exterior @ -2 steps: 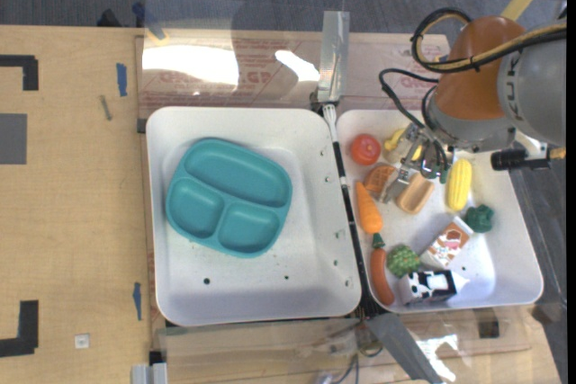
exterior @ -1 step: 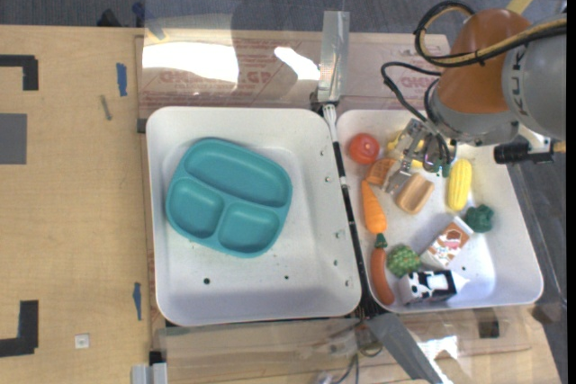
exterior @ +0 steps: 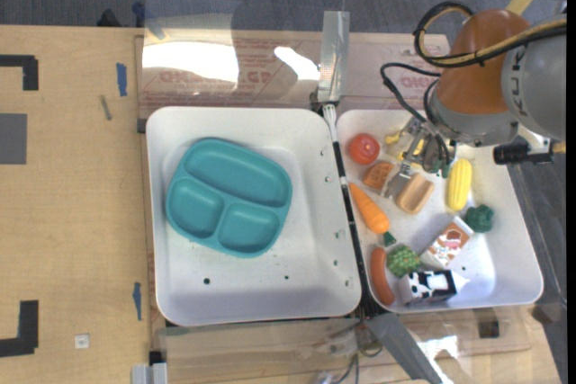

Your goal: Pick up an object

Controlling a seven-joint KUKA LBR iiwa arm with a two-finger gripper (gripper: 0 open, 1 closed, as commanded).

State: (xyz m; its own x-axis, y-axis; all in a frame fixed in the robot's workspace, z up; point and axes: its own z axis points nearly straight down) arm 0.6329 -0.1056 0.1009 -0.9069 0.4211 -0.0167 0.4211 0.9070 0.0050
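Observation:
My gripper [exterior: 416, 159] hangs low over the back of the right bin [exterior: 513, 220], its metal fingers pointing down-left. Right beneath it lie a tan bread roll [exterior: 415, 192] and a brown waffle piece [exterior: 379, 177]. A red tomato [exterior: 364, 147] sits to its left and a yellow corn cob [exterior: 460, 182] to its right. An orange carrot [exterior: 370, 208] lies along the bin's left wall. Nothing shows between the fingers.
The left bin [exterior: 180, 274] holds a teal divided plate [exterior: 229, 196]. Further forward in the right bin are broccoli [exterior: 401, 261], a hot dog [exterior: 381, 276], a black-and-white cow toy [exterior: 430, 283], a small printed carton [exterior: 449, 244] and a dark green piece [exterior: 480, 216].

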